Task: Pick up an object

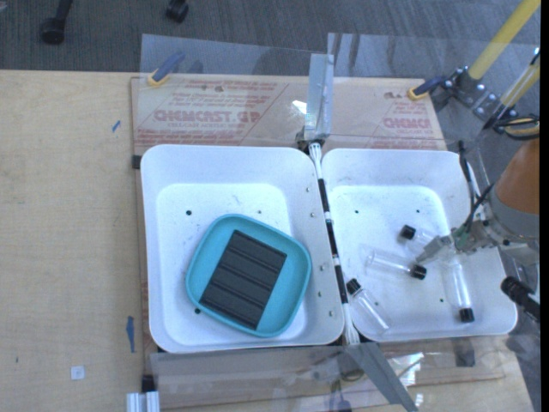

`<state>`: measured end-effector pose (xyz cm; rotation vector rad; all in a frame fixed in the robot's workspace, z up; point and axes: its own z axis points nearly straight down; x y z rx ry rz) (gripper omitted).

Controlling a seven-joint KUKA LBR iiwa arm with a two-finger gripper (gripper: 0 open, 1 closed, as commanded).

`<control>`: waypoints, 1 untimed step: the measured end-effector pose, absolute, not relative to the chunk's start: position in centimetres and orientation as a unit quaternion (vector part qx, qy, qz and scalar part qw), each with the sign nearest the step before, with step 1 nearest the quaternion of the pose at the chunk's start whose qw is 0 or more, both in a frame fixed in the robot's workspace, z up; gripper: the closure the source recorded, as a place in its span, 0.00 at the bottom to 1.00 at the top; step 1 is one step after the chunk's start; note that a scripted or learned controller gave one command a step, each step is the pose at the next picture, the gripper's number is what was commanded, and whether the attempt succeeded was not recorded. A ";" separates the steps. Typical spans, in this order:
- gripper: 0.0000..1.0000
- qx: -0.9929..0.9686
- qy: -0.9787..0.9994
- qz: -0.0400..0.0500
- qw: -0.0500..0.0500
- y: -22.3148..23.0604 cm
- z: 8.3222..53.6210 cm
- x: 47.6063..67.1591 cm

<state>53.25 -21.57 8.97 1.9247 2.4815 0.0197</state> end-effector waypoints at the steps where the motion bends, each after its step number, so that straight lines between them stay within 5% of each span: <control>1: 0.00 0.571 0.821 0.006 0.003 -21.7 8.9 50.6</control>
